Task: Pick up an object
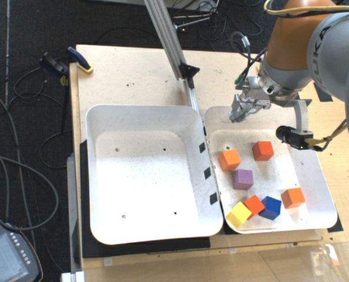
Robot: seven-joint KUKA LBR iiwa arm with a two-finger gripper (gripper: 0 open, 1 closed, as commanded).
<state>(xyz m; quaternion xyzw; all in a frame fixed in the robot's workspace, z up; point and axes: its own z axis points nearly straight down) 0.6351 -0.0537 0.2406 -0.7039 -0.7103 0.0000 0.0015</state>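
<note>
Several small cubes lie in the right bin (pixel 315 175): an orange one (pixel 229 159), a red one (pixel 262 150), a purple one (pixel 242 179), a yellow one (pixel 238 214), a red-orange one (pixel 255 204), a blue one (pixel 271 207) and another orange one (pixel 292 197). My gripper (pixel 238 115) hangs over the bin's far left corner, above and behind the orange and red cubes. Nothing shows between its fingertips, which sit close together.
The left bin (pixel 104 157) sits beside the right one. A slanted metal pole (pixel 165 31) crosses the bench behind the bins. A blue and yellow clamp (pixel 74 60) grips the bench's far left corner.
</note>
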